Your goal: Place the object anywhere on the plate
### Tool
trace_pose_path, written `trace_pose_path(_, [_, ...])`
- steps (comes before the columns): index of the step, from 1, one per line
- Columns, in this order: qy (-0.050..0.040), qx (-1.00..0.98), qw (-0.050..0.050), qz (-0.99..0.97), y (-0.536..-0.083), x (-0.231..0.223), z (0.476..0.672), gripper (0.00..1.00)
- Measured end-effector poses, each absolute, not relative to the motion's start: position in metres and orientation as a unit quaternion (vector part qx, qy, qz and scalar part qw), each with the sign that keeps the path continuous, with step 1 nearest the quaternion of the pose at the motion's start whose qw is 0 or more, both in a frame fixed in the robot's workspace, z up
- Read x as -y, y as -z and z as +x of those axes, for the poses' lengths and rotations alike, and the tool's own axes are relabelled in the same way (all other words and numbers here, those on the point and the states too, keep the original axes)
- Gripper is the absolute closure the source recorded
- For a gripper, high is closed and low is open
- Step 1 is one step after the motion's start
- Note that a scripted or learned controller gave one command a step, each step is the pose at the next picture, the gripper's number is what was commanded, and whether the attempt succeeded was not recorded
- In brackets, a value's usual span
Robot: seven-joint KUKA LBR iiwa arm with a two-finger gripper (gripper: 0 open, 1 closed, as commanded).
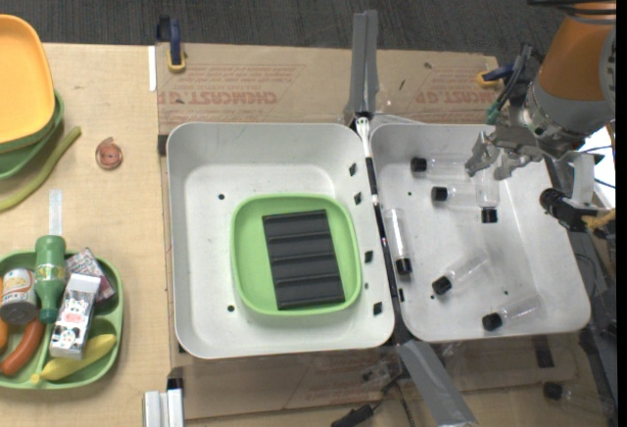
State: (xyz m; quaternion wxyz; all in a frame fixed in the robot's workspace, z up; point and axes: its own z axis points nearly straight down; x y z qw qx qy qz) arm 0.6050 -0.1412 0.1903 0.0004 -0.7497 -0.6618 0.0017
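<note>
A green plate [251, 249] rests in the left bin [196, 219]. A dark grey ridged block [304, 259] lies flat on its middle. My gripper [490, 166] hangs over the far part of the right bin [549, 308], well to the right of the plate. Directly below the gripper is a clear tube [487, 195] with a black cap. Whether the gripper grips this tube or the tube lies on the bin floor is unclear.
Several more clear, black-capped tubes are scattered in the right bin, for example one tube [397, 239] along its left wall and another tube [458, 274] near the middle. A green tray of toy food [59, 327] and yellow bowls [20, 82] sit on the bench at left.
</note>
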Motion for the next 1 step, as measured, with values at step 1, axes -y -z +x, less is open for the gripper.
trace_pose_path(1, [-0.0015, 0.662, 0.0, -0.75, -0.1905, 0.1413, 0.605, 0.0])
